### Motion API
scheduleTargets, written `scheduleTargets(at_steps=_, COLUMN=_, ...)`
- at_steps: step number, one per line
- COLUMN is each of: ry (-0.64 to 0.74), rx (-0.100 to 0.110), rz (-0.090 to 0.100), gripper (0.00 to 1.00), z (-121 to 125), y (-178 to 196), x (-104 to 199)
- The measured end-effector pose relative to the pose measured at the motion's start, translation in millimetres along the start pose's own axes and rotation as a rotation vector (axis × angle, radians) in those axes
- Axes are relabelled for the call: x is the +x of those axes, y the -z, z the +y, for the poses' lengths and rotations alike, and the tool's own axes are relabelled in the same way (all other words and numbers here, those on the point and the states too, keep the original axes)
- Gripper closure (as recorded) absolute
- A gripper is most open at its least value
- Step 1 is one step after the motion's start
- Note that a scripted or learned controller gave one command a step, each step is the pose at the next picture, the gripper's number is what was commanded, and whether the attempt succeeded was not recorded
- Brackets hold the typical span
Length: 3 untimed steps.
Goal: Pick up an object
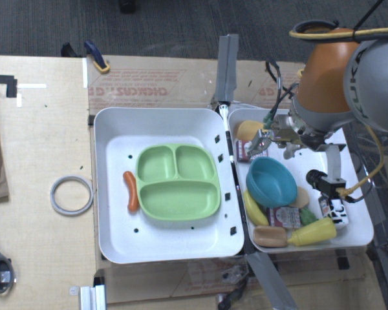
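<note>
Over the right bin (pixel 357 236), the gripper (pixel 279 142) is positioned above the upper part of the clutter, just up from the blue bowl (pixel 271 181). Finger state can't be told; the tips are lost among cables and wrist hardware, and nothing is seen held. The grey arm with its orange band (pixel 323 70) is seen entering from the right.

In the right bin: the blue bowl sits mid-bin, a yellow round item (pixel 247 130) lies at the top left, a banana (pixel 253 206) lies along the left wall below the bowl, a hot-dog bun (pixel 269 236) and a yellow corn-like piece (pixel 312 232) lie along the near wall, a small packet (pixel 284 216) is wedged between them and the bowl.

In the left bin (pixel 110 173): a green divided tray (pixel 178 182) is placed centrally, an orange sausage-shaped toy (pixel 131 190) just beside its left edge.

On the bench to the left, a grey ring (pixel 71 194) is seen.
</note>
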<state>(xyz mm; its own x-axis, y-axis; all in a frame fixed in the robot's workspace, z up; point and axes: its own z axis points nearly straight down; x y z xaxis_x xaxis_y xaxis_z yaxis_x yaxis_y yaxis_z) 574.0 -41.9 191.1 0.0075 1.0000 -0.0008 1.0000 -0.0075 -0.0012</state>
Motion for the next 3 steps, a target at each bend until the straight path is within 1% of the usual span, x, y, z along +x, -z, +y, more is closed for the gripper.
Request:
scheduleTargets(at_steps=1, ry=-0.051, rx=0.001, rz=0.000, gripper=0.00, z=1, y=-100, x=-64)
scheduleTargets(at_steps=2, ry=0.052, rx=-0.001, rz=0.000, gripper=0.00, z=-13, y=-99, x=-53)
scheduleTargets(at_steps=3, ry=0.048, rx=-0.002, rz=0.000, gripper=1.00, z=-13, y=-90, x=-54)
